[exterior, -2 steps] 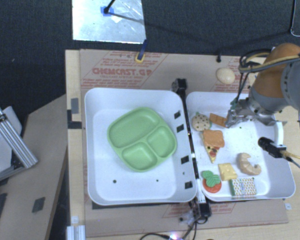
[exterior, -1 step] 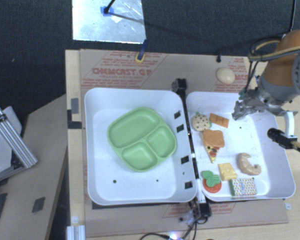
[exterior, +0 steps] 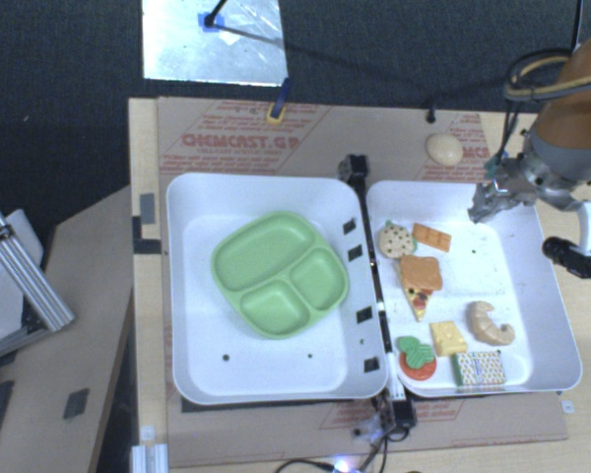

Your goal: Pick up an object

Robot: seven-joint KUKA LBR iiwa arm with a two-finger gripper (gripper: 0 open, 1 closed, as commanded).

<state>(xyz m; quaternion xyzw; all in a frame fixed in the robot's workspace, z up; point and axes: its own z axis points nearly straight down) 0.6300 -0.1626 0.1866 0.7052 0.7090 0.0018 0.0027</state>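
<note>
The bench (exterior: pixel 143 264) is light wood with a brown cardboard sheet (exterior: pixel 246 136) on top that has red letters. Two white bins sit on the sheet side by side, touching in the middle. The left bin (exterior: pixel 192 363) is at 9 o'clock and the right bin (exterior: pixel 547 294) is at 3 o'clock. A small tan ball (exterior: pixel 444 148) lies on the cardboard at 1 o'clock, just past the right bin's far edge.

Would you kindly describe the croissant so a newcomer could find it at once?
Look in the right-hand bin, the one holding toy food. Along its right side, below the middle, lies the croissant. It is the one pale, curved crescent; the yellow block beside it is flat and square.
</note>
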